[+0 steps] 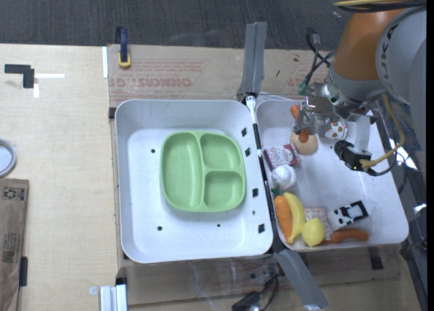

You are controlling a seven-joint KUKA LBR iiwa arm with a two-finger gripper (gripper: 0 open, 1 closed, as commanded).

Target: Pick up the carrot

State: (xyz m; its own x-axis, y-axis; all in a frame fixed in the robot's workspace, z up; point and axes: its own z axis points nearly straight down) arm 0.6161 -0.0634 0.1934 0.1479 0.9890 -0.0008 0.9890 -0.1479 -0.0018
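Green three-compartment plate is sitting in the middle of the left bin, nothing on it. Right bin is holding the clutter. Carrot is lying along that bin's left wall, near the front, touching the banana just to its right. Yellow lemon-like fruit is sitting against the banana's lower end, with a sausage lying beside it at the front rim and a black-and-white toy just above. Pink-and-white packet and a white round item are sitting further back. Gripper is hanging over the bin's back left area, well apart from the carrot; something orange is showing near the fingertips, but too blurred, so can't tell whether the jaws are open or holding anything.
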